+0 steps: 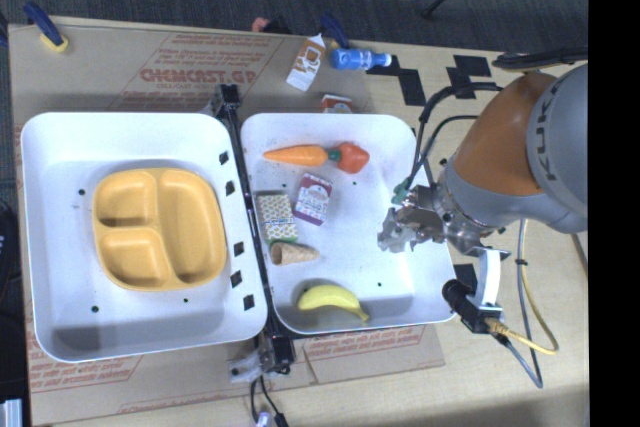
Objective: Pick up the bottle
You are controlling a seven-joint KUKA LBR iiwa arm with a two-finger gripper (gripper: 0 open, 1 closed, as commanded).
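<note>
A small blue bottle lies on its side on the cardboard behind the right bin, outside it. My gripper hangs low over the right side of that bin, near its right wall and well in front of the bottle. Nothing shows between its tips. The grey arm with the orange band reaches in from the right.
The right bin holds a carrot, a red piece, a small maroon carton, a cracker box, a cone and a banana. A yellow divided plate sits in the left bin. A small carton lies beside the bottle.
</note>
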